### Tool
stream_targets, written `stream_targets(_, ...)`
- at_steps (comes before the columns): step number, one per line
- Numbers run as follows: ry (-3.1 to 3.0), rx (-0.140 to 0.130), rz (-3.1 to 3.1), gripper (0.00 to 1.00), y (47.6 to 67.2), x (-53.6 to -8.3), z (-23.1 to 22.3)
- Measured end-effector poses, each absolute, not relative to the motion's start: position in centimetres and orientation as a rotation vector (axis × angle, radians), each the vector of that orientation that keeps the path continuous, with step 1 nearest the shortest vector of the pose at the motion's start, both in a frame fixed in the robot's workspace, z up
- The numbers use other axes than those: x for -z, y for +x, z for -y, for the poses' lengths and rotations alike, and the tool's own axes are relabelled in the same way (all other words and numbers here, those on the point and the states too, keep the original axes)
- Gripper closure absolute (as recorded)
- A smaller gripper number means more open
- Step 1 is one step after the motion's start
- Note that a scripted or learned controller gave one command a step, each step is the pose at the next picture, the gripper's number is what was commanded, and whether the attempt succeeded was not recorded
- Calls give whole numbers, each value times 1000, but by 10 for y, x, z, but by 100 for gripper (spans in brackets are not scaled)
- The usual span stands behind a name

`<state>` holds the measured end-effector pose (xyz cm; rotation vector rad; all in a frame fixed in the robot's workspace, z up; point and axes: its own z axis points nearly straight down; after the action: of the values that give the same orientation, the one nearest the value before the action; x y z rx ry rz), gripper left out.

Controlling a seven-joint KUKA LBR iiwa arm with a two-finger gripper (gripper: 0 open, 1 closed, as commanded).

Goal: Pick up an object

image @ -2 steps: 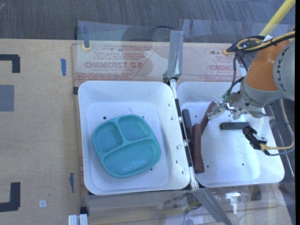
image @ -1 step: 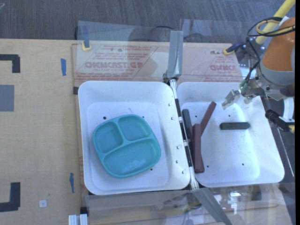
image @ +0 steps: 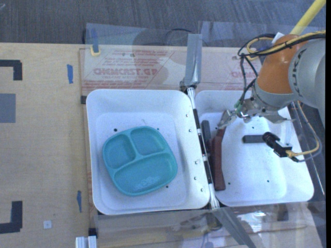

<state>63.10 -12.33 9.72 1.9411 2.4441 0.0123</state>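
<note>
- Camera view: the hand [image: 227, 119] sits in the upper left part of the right bin [image: 289, 190], at the top end of a long brown piece [image: 217, 161].
- Hand apart or together: cannot tell. Contact with the brown piece: cannot tell.
- The brown piece lies along the bin's left wall, with a slim dark stick [image: 205, 133] just beside it.
- Left bin [image: 103, 107]: a teal divided plate [image: 139, 160] lies flat, low centre.

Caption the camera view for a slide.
Gripper hovers above one shallow white bin; teal divided plastic plate lies in the neighbouring bin.
</note>
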Motion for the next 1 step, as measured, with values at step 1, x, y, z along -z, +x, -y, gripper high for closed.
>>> stream_targets(1, 1955, -24, -2423, 0, 601, -98, 106)
